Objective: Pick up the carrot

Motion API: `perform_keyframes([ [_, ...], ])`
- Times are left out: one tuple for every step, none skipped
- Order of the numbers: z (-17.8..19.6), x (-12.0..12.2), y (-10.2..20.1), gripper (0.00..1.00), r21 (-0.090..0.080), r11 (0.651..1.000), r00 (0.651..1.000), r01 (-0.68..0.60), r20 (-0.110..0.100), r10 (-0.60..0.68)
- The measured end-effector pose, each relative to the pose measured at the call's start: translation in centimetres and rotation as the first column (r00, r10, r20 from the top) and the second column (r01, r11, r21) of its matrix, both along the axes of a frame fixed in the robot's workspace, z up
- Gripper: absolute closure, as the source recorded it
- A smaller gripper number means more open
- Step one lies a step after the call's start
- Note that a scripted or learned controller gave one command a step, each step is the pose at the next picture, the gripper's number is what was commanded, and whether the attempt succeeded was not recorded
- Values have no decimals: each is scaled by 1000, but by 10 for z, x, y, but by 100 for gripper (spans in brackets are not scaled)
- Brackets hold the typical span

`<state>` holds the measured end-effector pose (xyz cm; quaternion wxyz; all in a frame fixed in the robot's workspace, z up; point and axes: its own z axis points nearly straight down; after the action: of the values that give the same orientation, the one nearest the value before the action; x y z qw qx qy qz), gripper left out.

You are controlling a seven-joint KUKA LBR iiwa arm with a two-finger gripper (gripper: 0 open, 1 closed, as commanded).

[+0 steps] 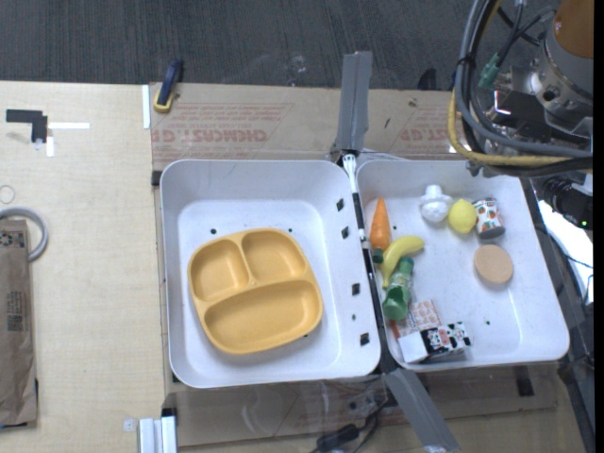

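The carrot [378,223] is orange and tapered. It lies in the right bin [528,338] against the left wall, pointing away from me, just above a yellow banana [401,251]. The arm's wrist and gripper [517,111] hang high over the right bin's far edge, wrapped in cables, well up and to the right of the carrot. Nothing is seen held there.
Also in the right bin are a green bottle [397,291], a lemon [461,215], a white lump [433,204], a small carton [487,217], a tan disc [493,264] and a cow-print box [434,340]. A yellow divided plate [255,289] lies in the left bin [179,253].
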<state>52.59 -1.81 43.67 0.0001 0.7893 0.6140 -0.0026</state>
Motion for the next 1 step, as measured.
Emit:
perform_keyframes([
  [0,0,0,0,0,1000,1000,0,-1,0],
])
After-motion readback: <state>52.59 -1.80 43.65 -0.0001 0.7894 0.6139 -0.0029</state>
